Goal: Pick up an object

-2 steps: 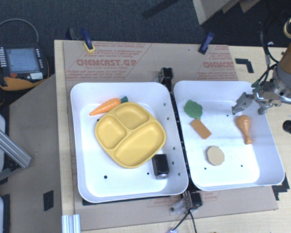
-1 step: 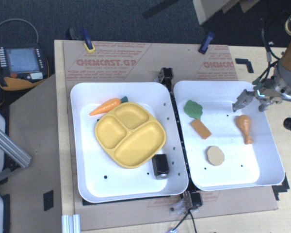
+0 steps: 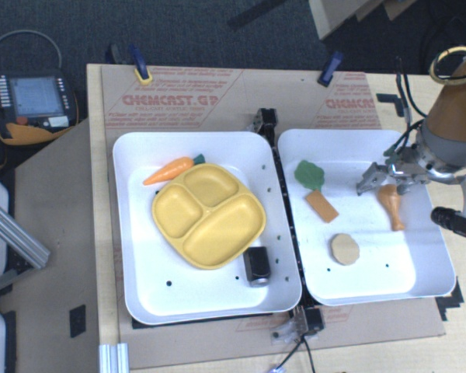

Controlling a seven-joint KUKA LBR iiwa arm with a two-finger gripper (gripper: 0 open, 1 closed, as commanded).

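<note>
Inside the right bin [image 3: 419, 282], near its right wall, lies an orange-tan cone-shaped piece [image 3: 391, 206], w/ the gripper [image 3: 382, 179] just above its upper end, fingers spread apart, clamping nothing. Same bin: green lump [image 3: 310, 175], orange block [image 3: 322, 206], round tan disc [image 3: 345, 249]. Left bin [image 3: 132, 231]: yellow divided plate [image 3: 208, 215], carrot [image 3: 168, 170], small black block [image 3: 257, 265]. Arm [image 3: 453, 123] reaches in from right, wrist over bin's upper right.
</note>
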